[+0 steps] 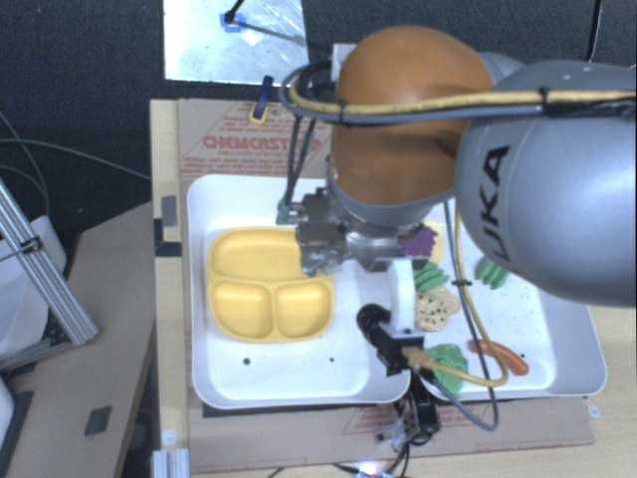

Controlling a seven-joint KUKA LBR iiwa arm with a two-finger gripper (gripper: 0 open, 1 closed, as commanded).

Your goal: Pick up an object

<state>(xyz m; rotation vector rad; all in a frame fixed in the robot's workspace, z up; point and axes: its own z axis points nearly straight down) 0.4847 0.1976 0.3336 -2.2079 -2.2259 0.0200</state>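
Two shallow white bins side by side on the tabletop (119,267): left bin (229,376), right bin (567,361). A yellow three-compartment plastic tray (261,289) lies in the left bin, toward its back and right, one long compartment behind and two smaller ones in front. The grey arm with the orange band (468,167) comes in from the right and hangs over the divide between the bins, covering the tray's back right corner. In the right bin: purple toy piece (425,239) at the back left, green ridged piece (432,278) in front of it, spotted cookie-shaped piece (435,311) just before that, green leafy piece (450,360) at the front, orange carrot-shaped piece (503,357) to its right, another green piece (492,273) further back right. A flat cardboard sheet (234,142) lies under both bins.
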